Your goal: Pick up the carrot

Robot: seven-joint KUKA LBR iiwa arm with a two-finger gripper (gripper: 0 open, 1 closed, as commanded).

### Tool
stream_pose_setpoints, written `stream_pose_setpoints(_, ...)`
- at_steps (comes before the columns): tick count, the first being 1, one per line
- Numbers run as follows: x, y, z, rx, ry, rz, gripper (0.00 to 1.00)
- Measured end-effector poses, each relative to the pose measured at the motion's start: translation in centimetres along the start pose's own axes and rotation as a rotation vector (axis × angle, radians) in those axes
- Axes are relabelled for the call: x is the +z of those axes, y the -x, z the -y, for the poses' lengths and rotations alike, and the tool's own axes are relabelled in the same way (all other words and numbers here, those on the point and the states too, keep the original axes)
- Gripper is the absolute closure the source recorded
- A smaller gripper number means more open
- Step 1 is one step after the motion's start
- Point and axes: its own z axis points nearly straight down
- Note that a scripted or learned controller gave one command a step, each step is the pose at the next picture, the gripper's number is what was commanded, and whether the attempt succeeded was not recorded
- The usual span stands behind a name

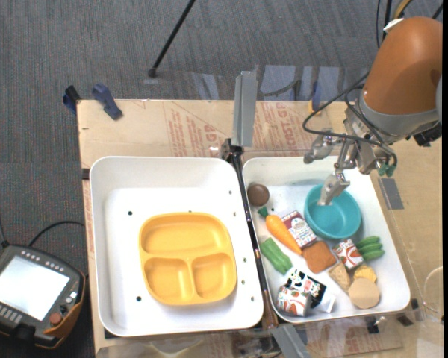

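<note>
The carrot (283, 234) is orange with a small green top. It lies slantwise in the right bin (388, 222), near that bin's left side, between a brown ball (258, 195) and a green vegetable (276, 254). A small red and white carton (300, 229) touches its right side. My gripper (333, 192) hangs over the rim of a teal bowl (336, 218), to the upper right of the carrot and well apart from it. Nothing shows in the gripper.
A yellow divided plate (187, 258) lies in the left bin (112, 200). The right bin also holds a brown toast slice (319, 256), a small can (349, 253), green pods (370, 246), a cow-patterned carton (302, 291) and a beige disc (364, 294).
</note>
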Motion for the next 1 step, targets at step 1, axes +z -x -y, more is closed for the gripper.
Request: stream_pose_setpoints(1,16.59,-4.75,-1.39,-0.175,0.002,-0.006,0.0)
